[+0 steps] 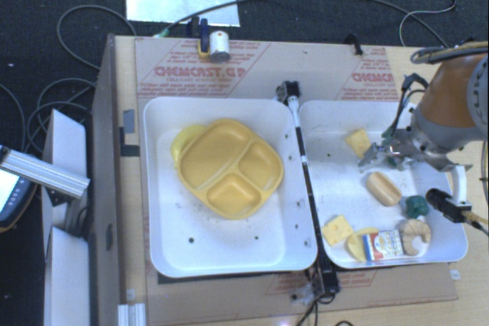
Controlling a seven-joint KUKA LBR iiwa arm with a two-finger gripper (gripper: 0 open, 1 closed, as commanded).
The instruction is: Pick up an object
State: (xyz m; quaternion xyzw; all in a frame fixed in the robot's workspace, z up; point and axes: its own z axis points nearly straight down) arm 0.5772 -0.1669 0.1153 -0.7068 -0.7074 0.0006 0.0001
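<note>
Bread roll: lying free in right bin.
Gripper: just above roll, finger state indeterminable.
Risk: off-centre descent pushes roll aside.

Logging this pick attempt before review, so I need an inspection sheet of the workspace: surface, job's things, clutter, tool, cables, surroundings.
Surface: cardboard-topped bench bearing a left bin and a right bin, side by side.
Job's things: in the right bin, a yellow wedge, a tan bread roll, a yellow cheese piece, a small carton, a green item.
Clutter: yellow divided tray in the left bin.
Tool: the tool sits low over the right bin beside the yellow wedge; finger state unclear.
Cables: black cables loop across the floor behind the bench.
Surroundings: dark floor, white sheet beyond the bench.
</note>
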